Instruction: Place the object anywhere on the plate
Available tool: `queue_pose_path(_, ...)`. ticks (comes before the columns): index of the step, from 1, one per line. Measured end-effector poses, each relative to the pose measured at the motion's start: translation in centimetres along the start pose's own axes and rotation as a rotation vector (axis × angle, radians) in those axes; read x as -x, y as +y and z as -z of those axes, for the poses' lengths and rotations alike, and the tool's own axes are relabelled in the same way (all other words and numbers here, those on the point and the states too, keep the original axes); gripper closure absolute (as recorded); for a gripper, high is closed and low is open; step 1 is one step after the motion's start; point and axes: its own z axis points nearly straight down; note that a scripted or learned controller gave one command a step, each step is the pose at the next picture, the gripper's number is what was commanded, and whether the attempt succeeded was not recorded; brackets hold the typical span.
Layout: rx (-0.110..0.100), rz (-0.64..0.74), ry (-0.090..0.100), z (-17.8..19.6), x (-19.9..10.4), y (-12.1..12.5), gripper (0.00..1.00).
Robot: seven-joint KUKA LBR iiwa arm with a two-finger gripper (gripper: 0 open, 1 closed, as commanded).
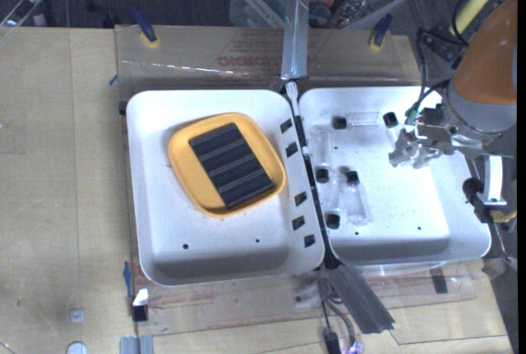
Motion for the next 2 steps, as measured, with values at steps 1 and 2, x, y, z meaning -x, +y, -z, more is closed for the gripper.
queue_pose_path(1, 0.0, 0.0, 0.0, 0.0, 0.0, 0.0, 0.0)
queue_pose_path(2, -0.001, -0.019, 0.002, 2.6, -5.0, -2.2, 0.0)
